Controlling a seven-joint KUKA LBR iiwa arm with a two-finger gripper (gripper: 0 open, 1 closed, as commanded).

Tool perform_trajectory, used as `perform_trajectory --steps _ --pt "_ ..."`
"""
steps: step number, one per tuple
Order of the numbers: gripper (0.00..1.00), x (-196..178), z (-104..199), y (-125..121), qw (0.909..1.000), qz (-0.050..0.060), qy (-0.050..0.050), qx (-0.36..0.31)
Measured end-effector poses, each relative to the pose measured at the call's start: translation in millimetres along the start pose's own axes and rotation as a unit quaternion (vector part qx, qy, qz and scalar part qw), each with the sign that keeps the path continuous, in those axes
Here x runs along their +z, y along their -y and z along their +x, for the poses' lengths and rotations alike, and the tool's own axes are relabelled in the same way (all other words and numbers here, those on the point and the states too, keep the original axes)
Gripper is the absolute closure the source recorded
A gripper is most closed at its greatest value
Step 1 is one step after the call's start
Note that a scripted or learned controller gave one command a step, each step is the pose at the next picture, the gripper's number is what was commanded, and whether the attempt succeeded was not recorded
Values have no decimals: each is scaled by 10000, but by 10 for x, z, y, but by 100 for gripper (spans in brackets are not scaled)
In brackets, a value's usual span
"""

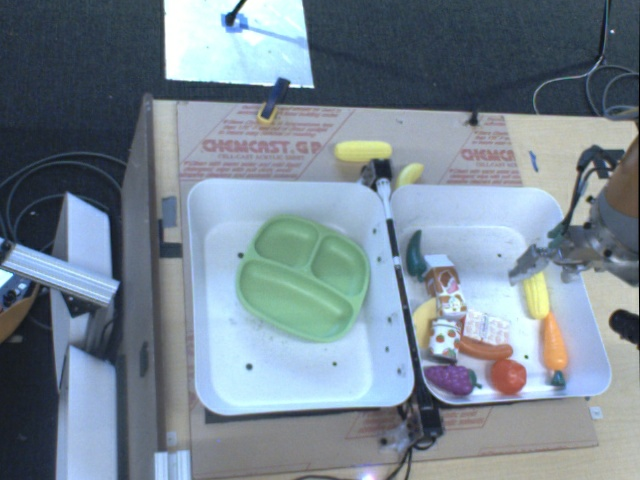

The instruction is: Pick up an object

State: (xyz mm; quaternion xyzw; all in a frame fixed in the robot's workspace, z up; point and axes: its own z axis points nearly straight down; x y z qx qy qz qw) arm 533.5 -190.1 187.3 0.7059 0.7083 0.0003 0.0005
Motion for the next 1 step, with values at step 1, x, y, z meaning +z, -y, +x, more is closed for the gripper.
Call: perform_trajectory --steps 1 --pt "0 -537 1148 46 10000 -28 -19 -64"
